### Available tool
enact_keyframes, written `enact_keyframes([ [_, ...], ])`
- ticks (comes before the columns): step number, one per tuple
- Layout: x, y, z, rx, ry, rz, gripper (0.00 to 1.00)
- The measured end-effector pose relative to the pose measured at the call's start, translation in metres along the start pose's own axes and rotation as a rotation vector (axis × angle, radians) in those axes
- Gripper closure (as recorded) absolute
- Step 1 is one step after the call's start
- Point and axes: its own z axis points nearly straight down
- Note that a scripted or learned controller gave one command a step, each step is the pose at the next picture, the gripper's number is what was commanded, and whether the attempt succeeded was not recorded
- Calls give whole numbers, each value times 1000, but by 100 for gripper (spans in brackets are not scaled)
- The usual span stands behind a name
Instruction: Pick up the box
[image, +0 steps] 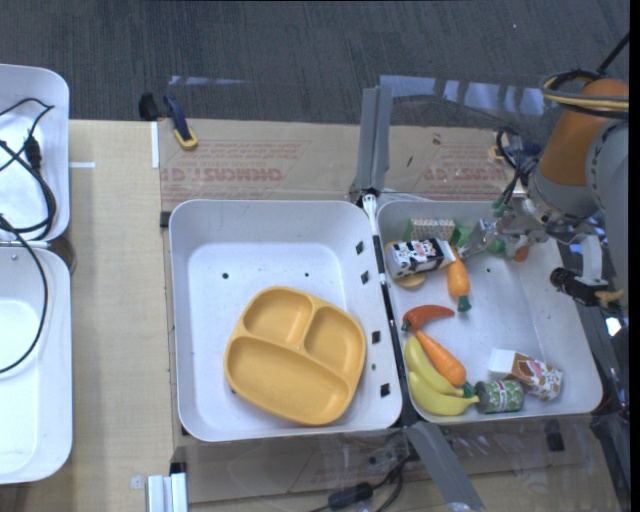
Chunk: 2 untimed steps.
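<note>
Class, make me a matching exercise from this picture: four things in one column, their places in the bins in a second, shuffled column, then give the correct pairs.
Things:
1. yellow plate
2. banana
3. black-and-white box
4. red pepper

Places:
A. right bin, far end near the divider
B. left bin
C. right bin, near corner by the divider
D. right bin, middle, near the divider

Pairs: 1-B, 2-C, 3-A, 4-D

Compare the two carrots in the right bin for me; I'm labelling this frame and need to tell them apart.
The upper carrot stands nearly upright in the view, beside the black-and-white box; the lower carrot lies on a slant across the bananas. The upper one looks shorter and stubbier, the lower one longer. Both are orange toys with green tops.
</note>
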Motion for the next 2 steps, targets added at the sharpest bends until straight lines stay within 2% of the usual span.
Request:
enact_keyframes([
  [1,18,0,-75,-22,-22,96,0],
  [2,4,-65,1,-19,-21,6,0],
])
